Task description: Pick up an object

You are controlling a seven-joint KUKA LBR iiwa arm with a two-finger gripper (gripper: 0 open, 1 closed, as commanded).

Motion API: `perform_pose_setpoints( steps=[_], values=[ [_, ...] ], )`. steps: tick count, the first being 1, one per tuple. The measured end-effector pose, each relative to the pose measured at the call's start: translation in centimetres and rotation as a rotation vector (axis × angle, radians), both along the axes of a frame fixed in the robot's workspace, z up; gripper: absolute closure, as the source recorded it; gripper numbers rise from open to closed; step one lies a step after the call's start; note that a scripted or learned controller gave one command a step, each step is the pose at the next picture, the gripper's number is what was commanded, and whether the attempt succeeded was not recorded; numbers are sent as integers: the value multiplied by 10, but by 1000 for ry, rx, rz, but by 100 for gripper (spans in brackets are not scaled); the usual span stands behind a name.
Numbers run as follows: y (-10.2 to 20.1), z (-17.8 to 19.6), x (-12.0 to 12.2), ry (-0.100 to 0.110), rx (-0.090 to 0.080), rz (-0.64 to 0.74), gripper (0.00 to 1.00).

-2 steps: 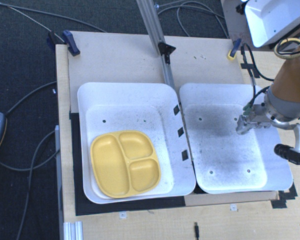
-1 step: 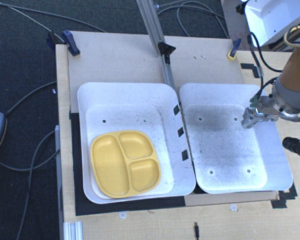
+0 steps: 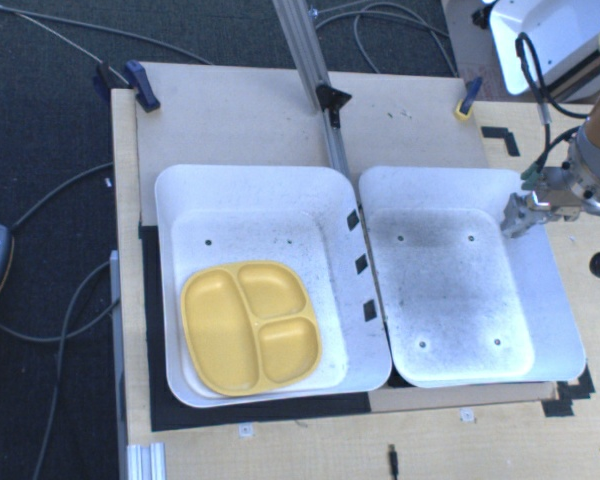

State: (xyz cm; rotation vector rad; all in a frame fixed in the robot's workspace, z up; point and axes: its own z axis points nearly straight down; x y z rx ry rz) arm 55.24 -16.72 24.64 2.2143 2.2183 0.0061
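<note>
Lighting: bright, even, overhead. Shadows: soft and faint, along the inner walls of the left bin (image 3: 180, 203) and right bin (image 3: 550, 298). Glare: white housing (image 3: 545, 13) at the upper right corner washed out. Focus: mildly soft throughout; fine detail grainy.

No legible text (anywhere)

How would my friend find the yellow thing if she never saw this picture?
Look at the two white bins side by side and choose the left bin. In its near corner lies a yellow plate, split into three sections. It is the one brightly coloured thing on all that white.
</note>
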Motion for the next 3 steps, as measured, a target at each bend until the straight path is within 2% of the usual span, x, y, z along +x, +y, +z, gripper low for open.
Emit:
perform_pose_setpoints(
  steps=[1,3],
  values=[
    [58,4,15,4,4,6,100],
    [151,-21,58,5,3,4,100]
  ],
)
